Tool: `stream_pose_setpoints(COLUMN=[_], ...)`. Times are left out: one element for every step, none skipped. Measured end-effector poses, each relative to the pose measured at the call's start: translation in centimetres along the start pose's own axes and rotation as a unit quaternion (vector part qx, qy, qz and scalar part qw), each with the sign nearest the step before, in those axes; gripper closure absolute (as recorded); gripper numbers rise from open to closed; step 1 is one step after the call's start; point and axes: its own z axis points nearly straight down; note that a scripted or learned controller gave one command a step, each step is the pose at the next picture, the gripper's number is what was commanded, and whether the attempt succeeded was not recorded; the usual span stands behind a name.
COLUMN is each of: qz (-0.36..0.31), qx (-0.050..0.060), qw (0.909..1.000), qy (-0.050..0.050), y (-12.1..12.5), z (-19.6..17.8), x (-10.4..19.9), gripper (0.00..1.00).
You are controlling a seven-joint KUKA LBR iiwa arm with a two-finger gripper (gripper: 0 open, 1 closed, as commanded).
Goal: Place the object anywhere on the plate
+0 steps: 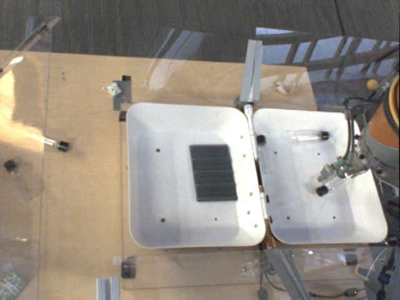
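A dark grey ribbed plate [213, 172] lies flat in the middle of the left bin [144, 186]. In the right bin [294, 220] are two clear tubes with black caps. One tube [309, 135] lies near the far wall. The other tube [324, 186] slants at mid-right, its black cap pointing to the lower left. My gripper [338, 171] is right at that tube's upper end, touching or overlapping it, and the arm's wrist hides how the two meet.
The arm with its orange band [382, 125] comes in over the right bin's right rim. A metal divider [256, 167] runs between the bins. Small black-capped items [56, 145] lie on the wooden bench [69, 217] to the left.
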Motion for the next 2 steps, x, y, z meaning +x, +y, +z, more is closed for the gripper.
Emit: stream_pose_setpoints(qz=[0.092,0.182], qx=[0.01,0.011], qw=[0.9957,0.9832], qy=[0.004,0.004], y=[0.2,1.4], z=[1.4,2.4], x=[3.2,6.6], gripper=[1.0,1.0])
